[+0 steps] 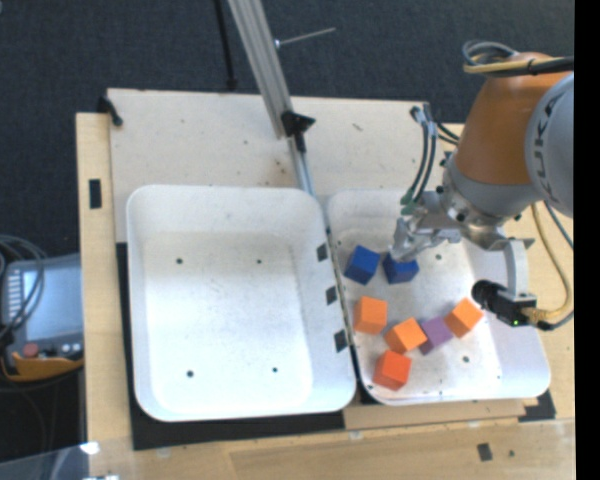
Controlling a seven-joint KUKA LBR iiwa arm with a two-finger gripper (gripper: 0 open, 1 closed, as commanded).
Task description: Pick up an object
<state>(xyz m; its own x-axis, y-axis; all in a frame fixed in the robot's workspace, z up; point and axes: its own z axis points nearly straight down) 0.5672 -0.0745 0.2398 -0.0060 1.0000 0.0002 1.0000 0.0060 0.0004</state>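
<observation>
Currently the hand (pixel 408 246) is being held low inside the right bin (pixel 520 368), directly over a dark blue cube (pixel 401 268). Whether the hand is apart, together or clamped on that cube cannot be told from above; the tips are being hidden by the wrist and the cube's top edge.

Positions, all taken relative to that dark blue cube:
- a second blue cube (pixel 362 263) is lying just to its left, close but apparently not touching, near the bin's left wall
- an orange cube (pixel 370 314) is sitting below and slightly left
- another orange cube (pixel 407 335) is sitting further below, being touched on its right by a purple cube (pixel 436 332)
- an orange cube (pixel 464 317) is lying below right, just beside the purple one
- a red-orange cube (pixel 392 369) is lying furthest below, near the bin's front rim

The left bin (pixel 150 298) is sitting well to the left of the cube, the two bins being set side by side on the worktop (pixel 180 128). The arm (pixel 505 148), grey with its orange band, is being reached in from above right of the cube. A slanted aluminium rail (pixel 263 58) is being seen up and to the left, past the bins' back edge.
</observation>
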